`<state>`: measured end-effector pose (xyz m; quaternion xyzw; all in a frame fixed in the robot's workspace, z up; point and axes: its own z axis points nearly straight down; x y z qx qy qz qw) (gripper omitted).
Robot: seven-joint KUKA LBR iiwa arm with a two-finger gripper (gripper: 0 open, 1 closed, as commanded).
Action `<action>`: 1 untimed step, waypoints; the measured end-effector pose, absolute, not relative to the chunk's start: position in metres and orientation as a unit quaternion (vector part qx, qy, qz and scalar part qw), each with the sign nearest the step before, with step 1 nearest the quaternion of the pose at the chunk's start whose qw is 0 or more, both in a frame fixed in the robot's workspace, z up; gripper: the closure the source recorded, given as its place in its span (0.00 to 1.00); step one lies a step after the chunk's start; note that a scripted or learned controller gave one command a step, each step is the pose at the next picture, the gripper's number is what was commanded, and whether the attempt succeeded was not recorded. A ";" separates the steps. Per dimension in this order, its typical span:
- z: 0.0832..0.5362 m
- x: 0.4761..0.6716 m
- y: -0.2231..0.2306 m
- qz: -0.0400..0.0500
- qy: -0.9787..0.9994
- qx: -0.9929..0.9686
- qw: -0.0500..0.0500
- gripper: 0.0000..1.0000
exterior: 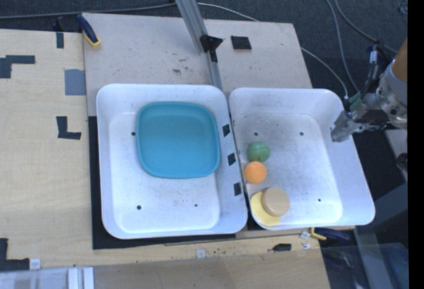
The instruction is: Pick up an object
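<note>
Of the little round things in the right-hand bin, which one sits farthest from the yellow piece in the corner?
The green ball. It is the top one in the row; the orange ball lies between it and the tan disc resting on the yellow piece.

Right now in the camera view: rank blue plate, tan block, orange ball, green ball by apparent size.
1. blue plate, by far the largest.
2. tan block, resting on a yellow piece.
3. orange ball and green ball: they look alike, too close to rank.

Grey gripper [346,127], orange band — black cables
</note>
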<state>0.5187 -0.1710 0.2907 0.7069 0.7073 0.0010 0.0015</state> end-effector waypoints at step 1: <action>0.275 0.526 -0.128 0.000 0.708 0.706 -0.001 1.00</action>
